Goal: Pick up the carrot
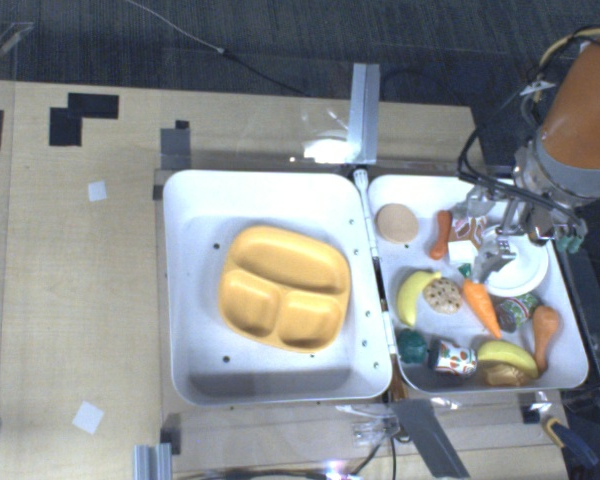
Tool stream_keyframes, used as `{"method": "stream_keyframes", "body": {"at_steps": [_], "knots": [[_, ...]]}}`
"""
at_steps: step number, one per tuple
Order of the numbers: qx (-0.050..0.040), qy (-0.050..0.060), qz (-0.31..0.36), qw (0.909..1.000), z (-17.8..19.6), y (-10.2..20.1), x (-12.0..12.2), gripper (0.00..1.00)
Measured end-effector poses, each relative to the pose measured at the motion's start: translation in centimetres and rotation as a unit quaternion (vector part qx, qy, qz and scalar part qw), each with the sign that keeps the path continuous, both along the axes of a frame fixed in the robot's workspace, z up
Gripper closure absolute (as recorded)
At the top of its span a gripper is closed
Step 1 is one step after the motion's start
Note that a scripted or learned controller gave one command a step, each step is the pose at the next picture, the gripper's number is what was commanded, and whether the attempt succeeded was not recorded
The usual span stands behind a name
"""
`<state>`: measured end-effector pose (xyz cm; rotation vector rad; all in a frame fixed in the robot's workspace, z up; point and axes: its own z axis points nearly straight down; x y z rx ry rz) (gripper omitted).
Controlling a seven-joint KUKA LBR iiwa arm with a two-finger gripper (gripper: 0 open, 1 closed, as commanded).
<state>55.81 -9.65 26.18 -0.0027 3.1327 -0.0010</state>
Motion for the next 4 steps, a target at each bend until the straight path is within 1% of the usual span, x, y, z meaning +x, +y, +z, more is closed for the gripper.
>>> {"method": "stream_keyframes", "body": {"at_steps": [1, 2, 3, 4], "knots": [[0.0009, 0.003, -0.044, 0.9990, -16.1, -2.2, -1.6, 0.00], [0.0000, -0.004, -0.041, 0.9992, -14.7, -2.0, -1.1, 1.00], [-0.0027, -0.004, 0.200, 0.9798, -1.0, 1.5, -2.0, 1.00], [-0.0037, 0.000, 0.494, 0.8693, -4.8, 1.8, -5.0, 1.00]]}}
